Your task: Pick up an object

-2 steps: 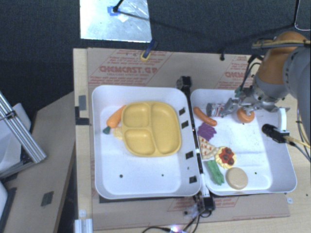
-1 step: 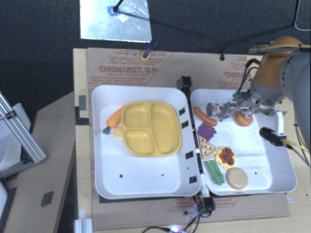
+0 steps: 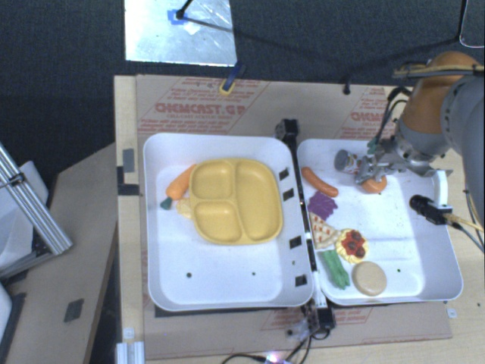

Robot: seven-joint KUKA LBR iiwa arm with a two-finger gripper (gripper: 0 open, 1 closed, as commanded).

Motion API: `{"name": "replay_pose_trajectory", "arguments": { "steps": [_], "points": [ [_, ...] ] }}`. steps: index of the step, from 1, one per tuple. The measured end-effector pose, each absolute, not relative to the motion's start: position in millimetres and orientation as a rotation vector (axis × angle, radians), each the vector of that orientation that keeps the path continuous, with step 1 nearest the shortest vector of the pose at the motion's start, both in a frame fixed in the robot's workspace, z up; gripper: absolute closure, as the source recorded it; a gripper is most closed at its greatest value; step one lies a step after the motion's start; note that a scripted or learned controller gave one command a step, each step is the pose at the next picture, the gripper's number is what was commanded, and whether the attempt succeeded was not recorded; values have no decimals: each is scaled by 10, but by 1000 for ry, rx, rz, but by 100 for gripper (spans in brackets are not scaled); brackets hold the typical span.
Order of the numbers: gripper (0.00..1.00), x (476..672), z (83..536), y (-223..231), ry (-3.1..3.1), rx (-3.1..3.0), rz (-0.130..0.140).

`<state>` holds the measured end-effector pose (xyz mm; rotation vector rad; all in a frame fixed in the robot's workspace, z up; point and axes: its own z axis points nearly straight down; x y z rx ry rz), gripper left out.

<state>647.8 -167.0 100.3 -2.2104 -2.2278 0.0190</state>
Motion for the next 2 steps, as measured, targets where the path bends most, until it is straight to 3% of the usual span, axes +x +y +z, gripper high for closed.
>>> {"name": "replay_pose_trajectory", "arguments": {
  "steps": [1,2],
  "points": [
    [100,6436,1633,-1653,-2227,-2224,-7],
    [100,6441,2088,-1707,-2227,-2225,-6]
  ]
}}
